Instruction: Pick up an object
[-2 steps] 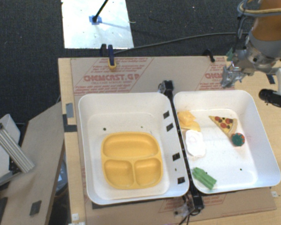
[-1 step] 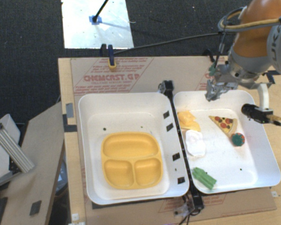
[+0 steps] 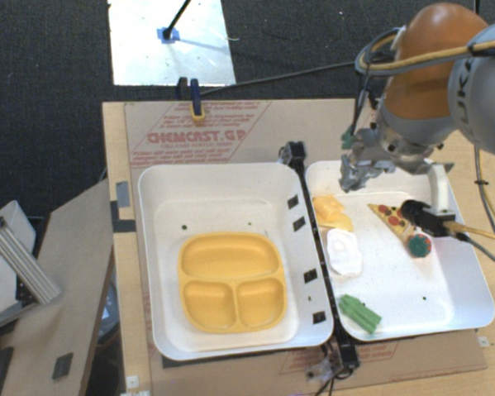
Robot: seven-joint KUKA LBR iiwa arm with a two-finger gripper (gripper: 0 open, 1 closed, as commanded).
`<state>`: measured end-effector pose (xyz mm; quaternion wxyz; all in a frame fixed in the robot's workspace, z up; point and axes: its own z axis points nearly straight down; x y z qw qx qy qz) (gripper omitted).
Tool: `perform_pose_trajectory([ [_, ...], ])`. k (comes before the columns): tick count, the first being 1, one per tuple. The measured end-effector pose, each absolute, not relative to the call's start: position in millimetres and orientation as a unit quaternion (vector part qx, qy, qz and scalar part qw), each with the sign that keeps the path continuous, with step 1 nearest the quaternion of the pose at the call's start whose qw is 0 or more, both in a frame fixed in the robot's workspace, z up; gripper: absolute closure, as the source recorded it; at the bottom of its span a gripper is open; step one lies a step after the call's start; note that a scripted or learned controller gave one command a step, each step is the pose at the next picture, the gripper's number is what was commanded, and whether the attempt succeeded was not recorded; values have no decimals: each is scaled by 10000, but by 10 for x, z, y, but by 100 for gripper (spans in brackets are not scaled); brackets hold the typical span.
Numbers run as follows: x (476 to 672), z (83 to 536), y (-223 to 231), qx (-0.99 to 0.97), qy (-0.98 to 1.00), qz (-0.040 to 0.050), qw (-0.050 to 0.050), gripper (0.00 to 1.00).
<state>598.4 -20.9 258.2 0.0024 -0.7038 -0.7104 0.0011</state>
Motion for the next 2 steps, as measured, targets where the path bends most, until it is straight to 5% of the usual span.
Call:
perform_pose_trajectory([
  [2,5415,2208,639,-7040,-7102,24,32,100],
])
